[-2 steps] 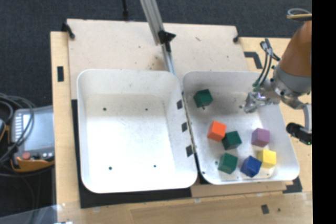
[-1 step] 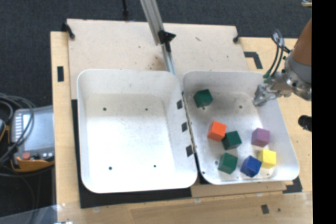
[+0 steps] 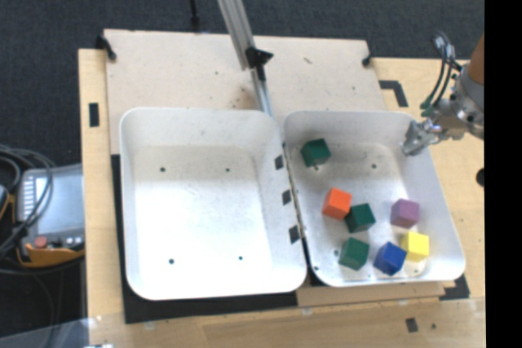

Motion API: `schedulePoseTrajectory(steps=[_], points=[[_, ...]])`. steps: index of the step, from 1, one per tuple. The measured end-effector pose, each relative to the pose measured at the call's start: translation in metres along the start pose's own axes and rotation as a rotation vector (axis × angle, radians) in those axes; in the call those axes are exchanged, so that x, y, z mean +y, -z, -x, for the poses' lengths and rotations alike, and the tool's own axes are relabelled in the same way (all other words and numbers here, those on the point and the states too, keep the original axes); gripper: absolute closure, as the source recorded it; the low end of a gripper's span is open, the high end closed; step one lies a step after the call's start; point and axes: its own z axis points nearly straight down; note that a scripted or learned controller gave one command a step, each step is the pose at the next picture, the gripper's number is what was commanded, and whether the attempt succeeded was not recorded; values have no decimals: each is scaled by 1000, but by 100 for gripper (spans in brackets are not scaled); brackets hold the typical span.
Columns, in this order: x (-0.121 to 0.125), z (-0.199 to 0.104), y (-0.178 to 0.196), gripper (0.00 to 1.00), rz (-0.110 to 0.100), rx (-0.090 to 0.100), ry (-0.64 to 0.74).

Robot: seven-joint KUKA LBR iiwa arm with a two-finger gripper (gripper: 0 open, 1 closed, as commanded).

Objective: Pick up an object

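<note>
The right bin (image 3: 371,126) holds several small cubes. A green cube (image 3: 316,151) lies alone near its back left. An orange cube (image 3: 337,203) touches a dark green cube (image 3: 360,217). A purple cube (image 3: 404,213), a yellow cube (image 3: 417,244), a blue cube (image 3: 391,257) and another green cube (image 3: 354,253) cluster toward the front right. My gripper (image 3: 414,139) hangs over the bin's back right rim, apart from every cube, with nothing visibly held.
The left bin (image 3: 139,175) sits beside the right one. A slanted metal rail (image 3: 232,8) rises from between the bins toward the back. A controller box (image 3: 49,212) and cables lie off the bench's left edge.
</note>
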Motion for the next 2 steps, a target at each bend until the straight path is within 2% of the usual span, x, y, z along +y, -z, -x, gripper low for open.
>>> schedulePoseTrajectory(steps=[2], points=[[31, -100, -8, 100, -4, 2, 3]])
